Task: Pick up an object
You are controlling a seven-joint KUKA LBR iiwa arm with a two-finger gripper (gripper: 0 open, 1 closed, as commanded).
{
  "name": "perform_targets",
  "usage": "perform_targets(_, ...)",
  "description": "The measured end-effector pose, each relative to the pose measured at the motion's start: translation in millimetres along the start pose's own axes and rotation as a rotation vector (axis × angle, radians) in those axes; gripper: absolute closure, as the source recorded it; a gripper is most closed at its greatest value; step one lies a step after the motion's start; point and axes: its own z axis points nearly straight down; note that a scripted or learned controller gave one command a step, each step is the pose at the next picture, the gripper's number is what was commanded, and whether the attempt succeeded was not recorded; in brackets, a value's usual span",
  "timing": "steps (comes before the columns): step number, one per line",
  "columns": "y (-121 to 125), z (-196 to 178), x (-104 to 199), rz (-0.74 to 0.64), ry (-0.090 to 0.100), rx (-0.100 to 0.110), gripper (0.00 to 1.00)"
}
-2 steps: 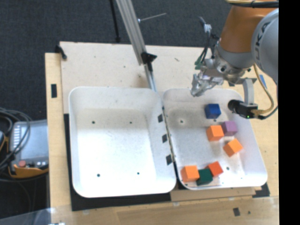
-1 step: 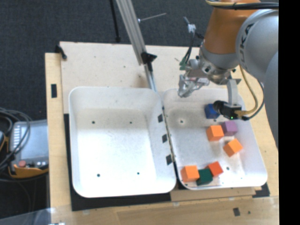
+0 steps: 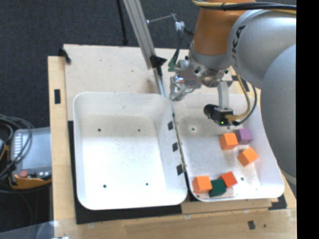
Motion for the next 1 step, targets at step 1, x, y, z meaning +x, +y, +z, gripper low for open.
perform_targets(1, 1.0, 1.2, 47.3, 0.001, 0.000, 0.000, 1.00)
